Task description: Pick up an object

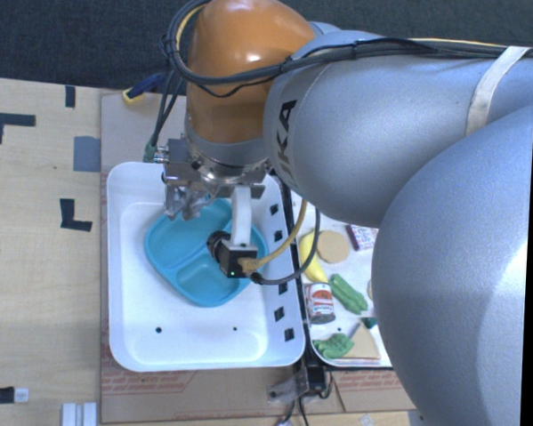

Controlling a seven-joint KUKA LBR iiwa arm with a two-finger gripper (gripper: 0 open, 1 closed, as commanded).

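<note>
A blue divided plate (193, 259) lies in the left white bin (188, 342), toward its far half. My gripper (183, 203) hangs from the orange-banded wrist right over the plate's far left rim, its tips at or just above the blue surface. Nothing shows between the tips. In the right bin (377, 354) lie a small can with a red label (321, 303), a green toy vegetable (349, 293), another green piece (334, 347), a yellow piece (309, 254) and a tan round disc (333, 247); the arm hides most of that bin.
The grey arm covers the right half of the view. The left bin's near floor (198, 329) is bare white with two small dark dots. Brown bench with black markers (70, 213) lies to the left.
</note>
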